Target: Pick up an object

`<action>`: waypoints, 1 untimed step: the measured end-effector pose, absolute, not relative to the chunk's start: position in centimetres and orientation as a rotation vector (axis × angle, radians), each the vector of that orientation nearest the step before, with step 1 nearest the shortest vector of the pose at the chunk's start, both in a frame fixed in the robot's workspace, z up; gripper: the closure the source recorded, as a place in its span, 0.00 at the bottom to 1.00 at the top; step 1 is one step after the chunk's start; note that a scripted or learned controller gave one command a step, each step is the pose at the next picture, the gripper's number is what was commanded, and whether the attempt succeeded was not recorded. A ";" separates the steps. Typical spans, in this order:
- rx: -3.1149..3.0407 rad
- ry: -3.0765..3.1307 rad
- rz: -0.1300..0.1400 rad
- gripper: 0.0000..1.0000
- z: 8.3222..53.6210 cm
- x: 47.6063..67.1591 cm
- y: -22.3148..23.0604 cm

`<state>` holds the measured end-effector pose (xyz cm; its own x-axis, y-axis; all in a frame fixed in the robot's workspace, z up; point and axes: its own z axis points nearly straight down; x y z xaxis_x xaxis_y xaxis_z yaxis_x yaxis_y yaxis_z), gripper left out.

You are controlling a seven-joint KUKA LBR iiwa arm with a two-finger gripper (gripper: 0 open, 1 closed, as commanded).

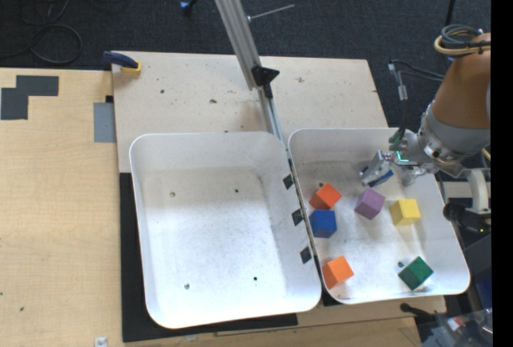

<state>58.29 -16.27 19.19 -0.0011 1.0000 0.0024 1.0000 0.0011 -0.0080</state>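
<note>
I am hovering my hand [383, 169] near the right bin's [455, 283] far edge; I cannot tell its opening. The purple cube [369, 203] is lying just nearward, closest.

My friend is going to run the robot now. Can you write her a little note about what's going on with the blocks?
Gripper: over the right bin, near its back, above the purple block; nothing seen between its fingers.
Blocks, all in the right bin: two orange blocks, blue block, purple, yellow block, green block.
Done: nothing picked up yet.
Left: grab one block and lift it.
</note>
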 end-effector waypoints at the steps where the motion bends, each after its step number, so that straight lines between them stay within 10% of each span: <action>1: -2.219 -2.220 0.002 0.00 19.4 58.4 -16.3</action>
<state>58.39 -16.32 19.44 -0.0005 1.0000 0.0013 1.0000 0.0006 -0.0032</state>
